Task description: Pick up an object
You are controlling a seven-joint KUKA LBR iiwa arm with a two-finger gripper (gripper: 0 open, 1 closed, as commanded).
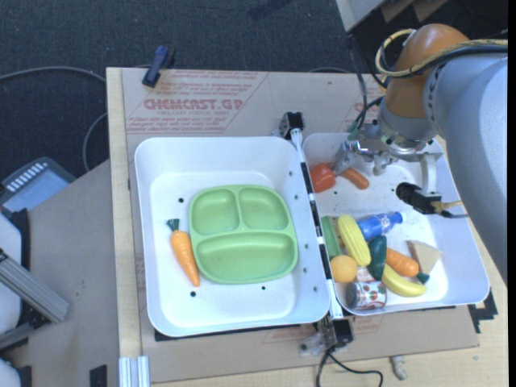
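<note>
Your gripper hovers over the right bin's far-left toys; jaw state is unclear. Centre on the small orange piece before descending.

Arm: cut off by the right and top edges.
Gripper: fingers too small and cluttered for their spacing to be judged.
Right bin: far wall covered by the wrist.
Can: partly covered by the orange fruit; label unreadable.
Blue bottle: lower end hidden behind the corn cob.
</note>
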